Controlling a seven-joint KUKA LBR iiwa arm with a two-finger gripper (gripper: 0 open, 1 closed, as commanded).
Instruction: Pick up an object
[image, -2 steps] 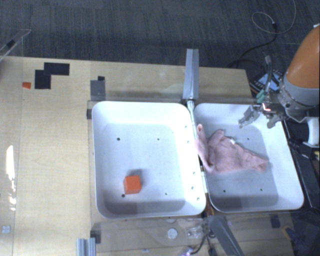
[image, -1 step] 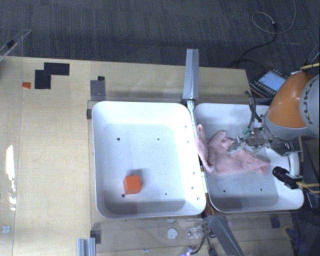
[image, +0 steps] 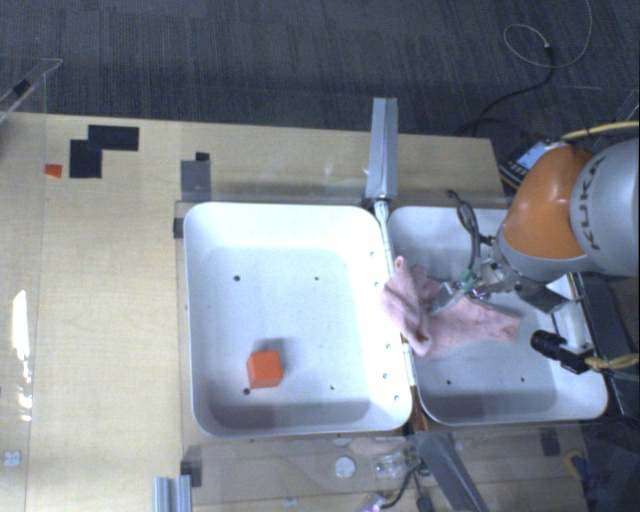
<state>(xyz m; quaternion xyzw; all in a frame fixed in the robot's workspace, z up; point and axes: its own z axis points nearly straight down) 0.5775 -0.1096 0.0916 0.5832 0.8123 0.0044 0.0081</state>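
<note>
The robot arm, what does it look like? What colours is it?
The arm is mostly grey and rounded, with a big shiny orange band curving around it like a ball. There is dark lettering on the grey part next to the orange. Thin dark cables loop near the wrist, and the gripper end is small, metal and dark.

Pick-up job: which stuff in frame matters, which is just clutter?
Matters:
- gripper, down at the cloth
- pink cloth, right bin, draped over the divider
- orange block, left bin
- right bin
- left bin

Clutter:
- black markers on the bench
- small orange square
- cable loop on the floor
</note>
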